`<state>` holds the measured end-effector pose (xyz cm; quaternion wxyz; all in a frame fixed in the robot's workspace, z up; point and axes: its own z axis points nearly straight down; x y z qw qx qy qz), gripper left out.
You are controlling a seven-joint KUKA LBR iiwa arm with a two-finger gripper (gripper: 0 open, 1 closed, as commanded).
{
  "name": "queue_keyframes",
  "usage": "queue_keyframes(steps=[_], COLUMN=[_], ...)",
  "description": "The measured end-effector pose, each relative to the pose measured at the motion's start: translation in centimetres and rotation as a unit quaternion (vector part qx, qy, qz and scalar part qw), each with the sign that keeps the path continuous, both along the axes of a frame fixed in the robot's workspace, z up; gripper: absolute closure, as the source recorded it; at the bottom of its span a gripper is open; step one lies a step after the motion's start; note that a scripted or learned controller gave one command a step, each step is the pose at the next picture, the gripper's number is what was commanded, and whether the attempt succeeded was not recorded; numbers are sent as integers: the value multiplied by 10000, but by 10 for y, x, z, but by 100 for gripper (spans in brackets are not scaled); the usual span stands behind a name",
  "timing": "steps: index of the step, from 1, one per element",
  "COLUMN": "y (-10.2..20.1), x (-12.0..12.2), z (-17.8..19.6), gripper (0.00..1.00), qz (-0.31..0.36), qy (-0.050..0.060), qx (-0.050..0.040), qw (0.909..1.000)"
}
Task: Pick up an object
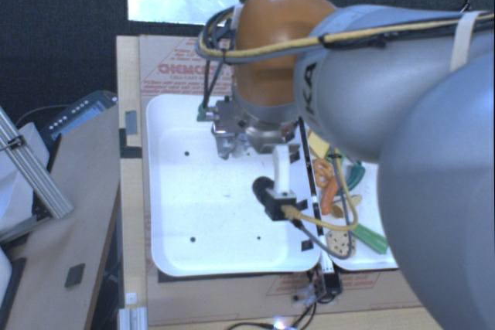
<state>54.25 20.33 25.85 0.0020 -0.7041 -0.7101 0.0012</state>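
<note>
Arm (402, 112) takes up the right half of your view; orange band (274, 35) sits above the far edge of the left bin (193, 197).

End effector (227, 143): over the left bin's far right part, near its back wall. You see it from behind and above, as grey metal under the wrist. You cannot tell whether it is wide or narrow, or whether it touches the bin floor. Nothing is visibly held.

Left bin: white floor and a few small dark dots, too small to name. Its right wall is partly covered by the robot.

Things to pick, all just right of the left bin, in the right bin (363, 265):
- orange piece (328, 193), long, close to the shared wall; shape unclear.
- green stick (355, 174), just beyond it, top end cut off by the arm.
- spotted piece (340, 243), pale with dark dots, at the near corner.
- green block (372, 240), right of the spotted piece, far end under the arm.

Most of the right bin is hidden by the arm; you see only a narrow strip.

Card (174, 69) with red print lies under the left bin; its lettering is partly covered. The desk (85, 197) shows left of it.
</note>
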Motion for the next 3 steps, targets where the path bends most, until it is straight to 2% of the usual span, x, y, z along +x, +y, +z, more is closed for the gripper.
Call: queue_keyframes(steps=[1,2,3], y=[34,-60,37], x=[-21,-56,-50], z=[62,53,26], gripper=[100,100,100], qz=[1,-75,18], qy=[-48,-22,-22], qx=[15,-15,8], qw=[10000,10000,10000])
